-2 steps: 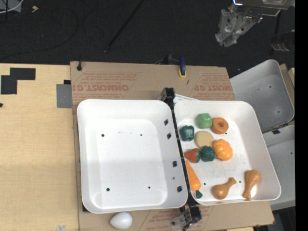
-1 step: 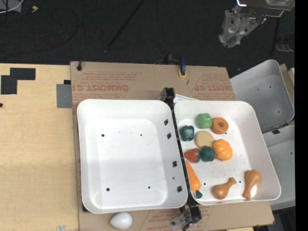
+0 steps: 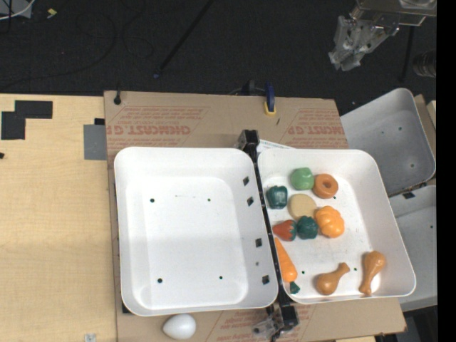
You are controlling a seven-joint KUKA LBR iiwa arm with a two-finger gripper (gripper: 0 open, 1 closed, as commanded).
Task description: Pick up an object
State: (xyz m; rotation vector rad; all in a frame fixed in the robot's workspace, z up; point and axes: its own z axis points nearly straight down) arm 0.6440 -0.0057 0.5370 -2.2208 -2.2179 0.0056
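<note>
The right bin (image 3: 377, 212) holds several toy foods. Among them are a green pepper (image 3: 302, 179), a brown donut (image 3: 325, 186), a dark teal piece (image 3: 276, 196), a beige potato (image 3: 302, 206), an orange pumpkin (image 3: 330, 221), a second teal piece (image 3: 307, 227) and a red piece (image 3: 284, 229). A carrot (image 3: 286, 262) lies along the bin's left wall. Two drumsticks (image 3: 331, 279) (image 3: 371, 269) lie near its front. My gripper (image 3: 347, 54) hangs high at the top right, far behind the bins and well above them, with nothing seen in it.
The left bin (image 3: 185, 234) sits beside the right one on a cardboard sheet (image 3: 214, 123). A white egg (image 3: 179, 326) lies on the cardboard in front of the left bin. A grey metal panel (image 3: 392, 141) stands to the right of the bins.
</note>
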